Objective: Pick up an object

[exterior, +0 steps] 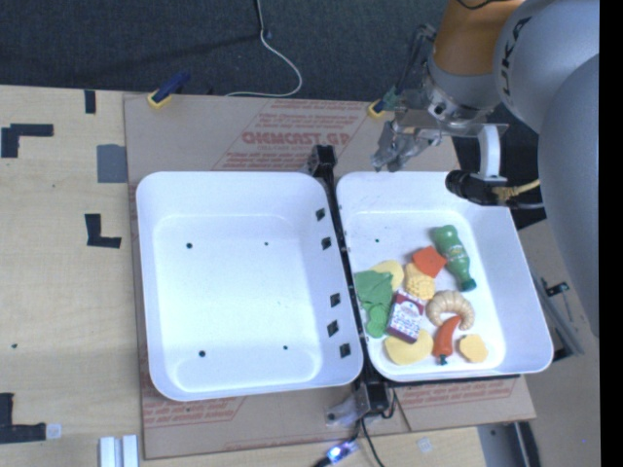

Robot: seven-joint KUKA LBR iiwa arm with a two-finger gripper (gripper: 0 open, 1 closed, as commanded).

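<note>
The right bin (389, 202) holds a cluster of toy foods at its near end: a green bottle (454, 255), a red-orange piece (427, 261), a green leafy piece (373, 290), a dark red packet (406, 320), a croissant (452, 305), a red chilli (445, 336) and yellow pieces (409, 349). My gripper (392, 157) hangs above the far rim of the right bin, well away from the toys. Nothing shows between its fingers (401, 151), which point down and look close together.
The left bin (234, 280) lies beside the right one, joined by a black clip strip (336, 261). Both rest on cardboard (243, 134). A white cable (277, 52) and a yellow-blue clamp (167, 89) lie at the back. The arm's grey body (574, 115) fills the right side.
</note>
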